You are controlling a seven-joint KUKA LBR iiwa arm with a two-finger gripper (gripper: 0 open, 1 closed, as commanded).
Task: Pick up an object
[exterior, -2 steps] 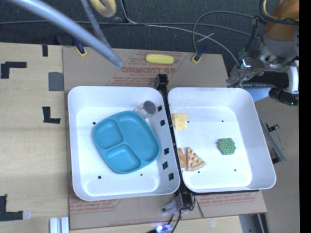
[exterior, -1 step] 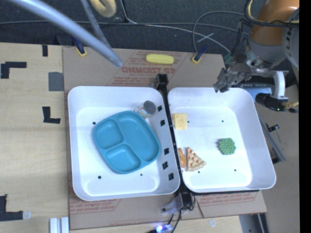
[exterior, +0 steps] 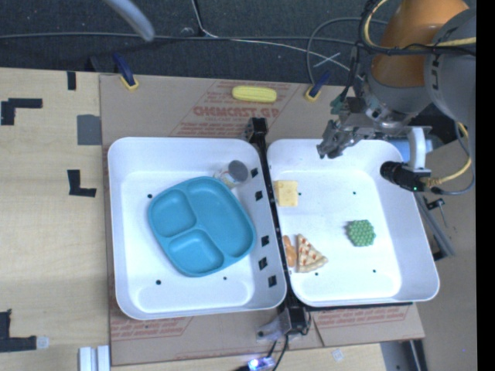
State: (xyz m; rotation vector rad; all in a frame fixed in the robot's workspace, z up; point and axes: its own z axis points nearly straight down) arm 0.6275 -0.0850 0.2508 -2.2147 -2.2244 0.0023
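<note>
**Camera view: green piece waits near the right bin's right edge**

Camera view shows the green knobbly object [exterior: 360, 233] lying alone in my right bin [exterior: 414, 284], near its right edge. It looks light and rounded, maybe slippery, so I judge a pinch across its middle is best. A yellow square piece [exterior: 287, 193] and a pizza slice [exterior: 308, 254] sit by the left edge. My gripper [exterior: 332, 147] hovers above the far edge, holding nothing.

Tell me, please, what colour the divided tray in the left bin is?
The divided tray is light blue, plainly seen in the camera view.
</note>
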